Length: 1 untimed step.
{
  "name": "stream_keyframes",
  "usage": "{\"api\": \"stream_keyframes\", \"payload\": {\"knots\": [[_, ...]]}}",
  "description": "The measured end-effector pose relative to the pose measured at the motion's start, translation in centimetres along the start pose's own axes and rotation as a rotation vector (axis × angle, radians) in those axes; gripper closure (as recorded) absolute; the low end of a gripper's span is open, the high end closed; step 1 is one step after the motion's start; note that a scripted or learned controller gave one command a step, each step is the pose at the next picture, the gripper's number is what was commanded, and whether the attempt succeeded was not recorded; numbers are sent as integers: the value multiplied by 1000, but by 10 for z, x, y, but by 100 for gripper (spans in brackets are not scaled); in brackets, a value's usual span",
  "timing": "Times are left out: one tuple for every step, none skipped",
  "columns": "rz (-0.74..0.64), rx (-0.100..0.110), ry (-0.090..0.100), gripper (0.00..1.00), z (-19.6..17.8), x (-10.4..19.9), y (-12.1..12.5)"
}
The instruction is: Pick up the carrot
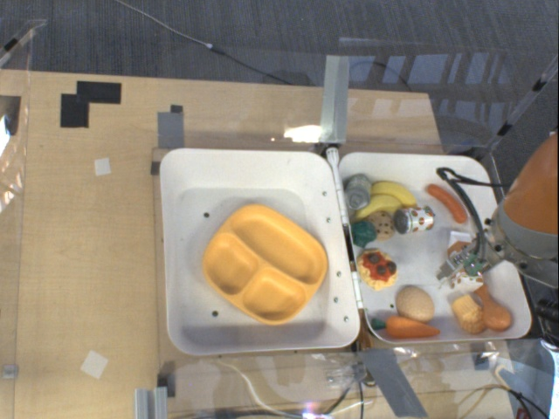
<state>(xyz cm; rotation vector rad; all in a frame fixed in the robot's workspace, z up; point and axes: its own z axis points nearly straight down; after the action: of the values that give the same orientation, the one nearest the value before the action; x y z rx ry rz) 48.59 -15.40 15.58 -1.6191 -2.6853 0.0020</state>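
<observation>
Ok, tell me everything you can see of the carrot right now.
The carrot is a small orange toy-like piece, smooth and apparently plastic, tapering to a point toward the view's right. It lies flat, roughly level, along the near wall of the right bin. Its blunt left end lies close to that bin's near-left corner. A beige egg-shaped item lies just behind it, touching or nearly so. The tool is apart from it, further right.

Pale wooden bench; two white bins side by side: left bin, right bin; black patches far-left
</observation>
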Motion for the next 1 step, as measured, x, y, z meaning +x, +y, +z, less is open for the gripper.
{"api": "stream_keyframes", "payload": {"knots": [[134, -11, -9, 100, -38, 0, 3]]}}
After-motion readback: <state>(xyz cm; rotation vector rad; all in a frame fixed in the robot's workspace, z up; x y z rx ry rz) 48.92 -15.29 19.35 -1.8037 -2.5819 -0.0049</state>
